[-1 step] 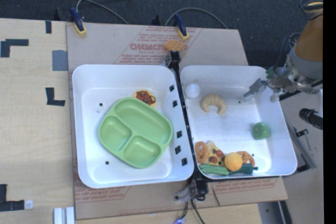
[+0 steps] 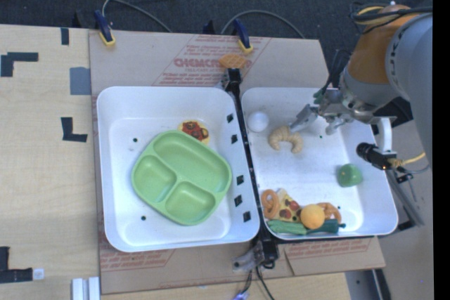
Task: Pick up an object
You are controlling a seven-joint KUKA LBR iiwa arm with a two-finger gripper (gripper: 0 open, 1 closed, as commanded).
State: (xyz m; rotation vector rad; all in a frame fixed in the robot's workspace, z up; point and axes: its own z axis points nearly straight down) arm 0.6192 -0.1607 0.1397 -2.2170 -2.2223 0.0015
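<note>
Over the right bin, the grey arm reaches in from three o'clock, its gripper spread open and holding nothing, with the croissant just beside it at eight o'clock, both bins resting on cardboard.

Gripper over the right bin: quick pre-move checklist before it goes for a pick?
1. Grey two-finger gripper above the right white bin, not the left: ok.
2. Fingers spread for a grasp: ok, they look apart.
3. Nothing held between the fingers: ok.
4. Nearest target, the tan croissant-shaped toy, lies apart from the small white ball: ok.
5. Gripper centred over the croissant: not ok, it sits to the croissant's upper right in the camera view.
6. Height above the bin floor: cannot tell.
</note>
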